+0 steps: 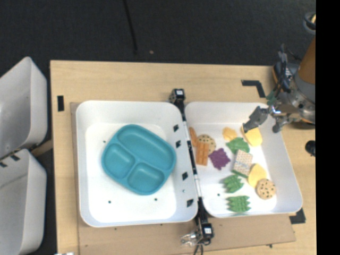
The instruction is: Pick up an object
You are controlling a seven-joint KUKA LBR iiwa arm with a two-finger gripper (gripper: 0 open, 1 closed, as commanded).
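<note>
On the light wooden surface [127, 81] two shallow white bins sit side by side. The left bin [87, 206] carries a teal plastic plate [139, 158] with three compartments, lying flat and turned at an angle. The right bin [281, 179] carries a scatter of small toy food pieces: an orange ridged strip [202, 152] near the dividing wall, a round tan cookie with dark specks [206, 141] just beside it, a purple leafy piece [219, 158], a green leafy piece [238, 145], a pale speckled square cracker [243, 162], a yellow rounded piece [257, 172], a second speckled cookie [265, 188], and two more green leafy pieces [232, 183] [238, 204] toward the near edge. The grey arm's hand [264, 119] hangs over the far right corner of this bin, its two dark fingers spread apart with nothing between them. One finger [252, 122] reaches down just above a yellow oval piece [254, 137]; whether it touches cannot be told.
</note>
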